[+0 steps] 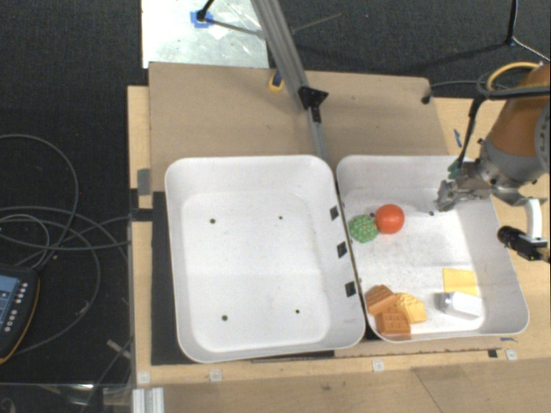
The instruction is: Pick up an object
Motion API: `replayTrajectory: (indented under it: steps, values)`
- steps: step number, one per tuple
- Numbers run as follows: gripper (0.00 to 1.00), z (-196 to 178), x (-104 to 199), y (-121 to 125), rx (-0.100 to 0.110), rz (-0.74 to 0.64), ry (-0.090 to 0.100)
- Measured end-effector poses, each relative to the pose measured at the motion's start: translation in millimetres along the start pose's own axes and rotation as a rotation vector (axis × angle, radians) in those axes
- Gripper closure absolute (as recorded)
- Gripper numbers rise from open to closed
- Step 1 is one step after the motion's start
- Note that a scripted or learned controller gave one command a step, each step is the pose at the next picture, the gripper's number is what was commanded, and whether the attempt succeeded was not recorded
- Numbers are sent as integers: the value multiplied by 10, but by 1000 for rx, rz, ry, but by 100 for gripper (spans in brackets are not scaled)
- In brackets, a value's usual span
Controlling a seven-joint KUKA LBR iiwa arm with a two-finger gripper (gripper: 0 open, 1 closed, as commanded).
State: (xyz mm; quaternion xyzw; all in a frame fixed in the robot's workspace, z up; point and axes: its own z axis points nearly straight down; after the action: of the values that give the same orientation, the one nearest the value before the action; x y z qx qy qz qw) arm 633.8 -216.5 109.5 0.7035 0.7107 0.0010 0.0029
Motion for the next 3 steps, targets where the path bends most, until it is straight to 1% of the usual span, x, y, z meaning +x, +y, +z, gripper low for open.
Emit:
replayTrajectory:
  steps: [2,3]
  values:
    - [100,-1071,90,-108,-3,4,0]
    - [100,-1164,87,-97,1,4,1]
